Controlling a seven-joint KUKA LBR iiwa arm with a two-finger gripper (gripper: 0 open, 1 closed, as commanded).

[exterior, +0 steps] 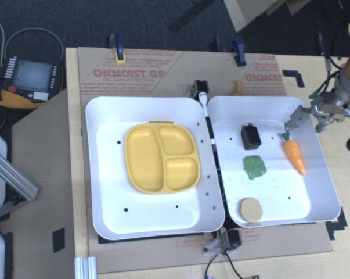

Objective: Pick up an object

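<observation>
The right bin (320, 205) holds an orange carrot (295, 156), a small black block (251, 136), a green lump (255, 167) and a tan round disc (251, 209). My gripper (307, 123) hangs over the bin's upper right corner, just above the carrot's green top. Its two grey fingers are spread apart, so it is open with nothing between them. The carrot lies on the bin floor, apart from the fingers.
A yellow divided plate (162, 157) lies in the middle of the left bin (105, 202). The two bins meet at a raised rim (212, 156). Blue clamps (239, 51) sit at the bench's far edge.
</observation>
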